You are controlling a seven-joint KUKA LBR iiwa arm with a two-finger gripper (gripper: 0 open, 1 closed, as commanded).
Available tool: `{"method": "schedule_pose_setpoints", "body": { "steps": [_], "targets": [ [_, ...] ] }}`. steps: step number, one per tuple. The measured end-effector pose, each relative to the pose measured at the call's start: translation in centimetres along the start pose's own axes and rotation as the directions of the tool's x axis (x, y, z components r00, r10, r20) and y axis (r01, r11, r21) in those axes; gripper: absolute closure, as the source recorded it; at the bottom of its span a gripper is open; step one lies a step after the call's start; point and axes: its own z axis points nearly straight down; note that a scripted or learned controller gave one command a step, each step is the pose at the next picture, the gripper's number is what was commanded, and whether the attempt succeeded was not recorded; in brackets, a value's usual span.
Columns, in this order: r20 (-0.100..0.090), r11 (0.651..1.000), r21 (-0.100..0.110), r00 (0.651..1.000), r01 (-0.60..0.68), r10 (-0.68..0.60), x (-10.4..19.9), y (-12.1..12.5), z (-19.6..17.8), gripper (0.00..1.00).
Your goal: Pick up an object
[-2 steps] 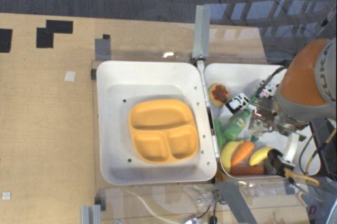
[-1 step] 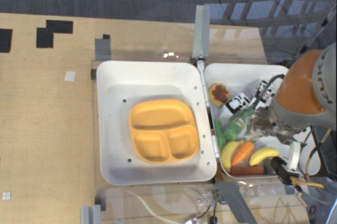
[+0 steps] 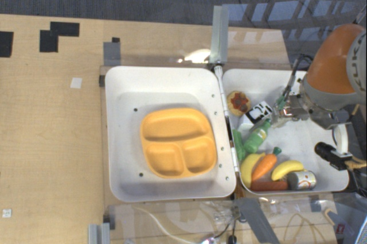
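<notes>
The right bin (image 3: 321,136) holds several toy items. A small pizza slice (image 3: 238,102) lies at its far left, with a black-and-white block (image 3: 259,112) just right of it. Below these lies a green bottle (image 3: 255,138), its cap pointing up-right. Along the near wall sit a yellow fruit (image 3: 250,167), a carrot (image 3: 265,165), a banana (image 3: 287,168), a reddish-brown sausage (image 3: 269,184) and a small can (image 3: 302,180). My gripper (image 3: 283,111) hangs low over the bin's middle, just right of the black-and-white block and above the bottle's cap. Nothing is visibly between its fingers.
The left bin (image 3: 123,139) holds a yellow-orange divided tray (image 3: 176,142). A metal divider (image 3: 225,116) runs between the two bins. The arm's grey and orange body (image 3: 335,73) covers the right bin's far right corner. A green piece (image 3: 237,142) leans against the divider.
</notes>
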Motion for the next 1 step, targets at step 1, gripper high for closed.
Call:
{"method": "schedule_pose_setpoints", "body": {
  "steps": [1],
  "targets": [
    [0.000,0.999,0.001,0.999,0.033,-0.033,-3.61,2.09,4.29,1.00]
  ]
}}
